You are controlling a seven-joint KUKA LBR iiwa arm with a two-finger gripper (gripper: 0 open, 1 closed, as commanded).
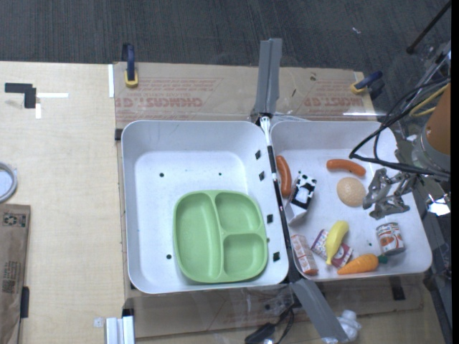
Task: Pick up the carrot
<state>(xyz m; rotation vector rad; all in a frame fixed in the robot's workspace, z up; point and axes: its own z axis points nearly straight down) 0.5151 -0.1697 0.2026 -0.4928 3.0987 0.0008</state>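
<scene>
A divided plate (219, 235) lies in the left bin (136, 192), toward its front edge. In the right bin (419, 264), the carrot (358, 264) lies near the front edge, a can (389, 238) just behind it.

We found the bench evenly lit from overhead, shadows soft. Both white bins (136, 192) glared nearly featureless, while the dark floor (179, 13) stayed dim. Fine detail was slightly blurred throughout.

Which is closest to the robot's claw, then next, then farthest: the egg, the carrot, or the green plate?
Measured from the gripper in the camera view:
1. Egg, just to its left in the right bin.
2. Carrot, below it near the bin's front edge.
3. Green plate, far left in the other bin.
</scene>
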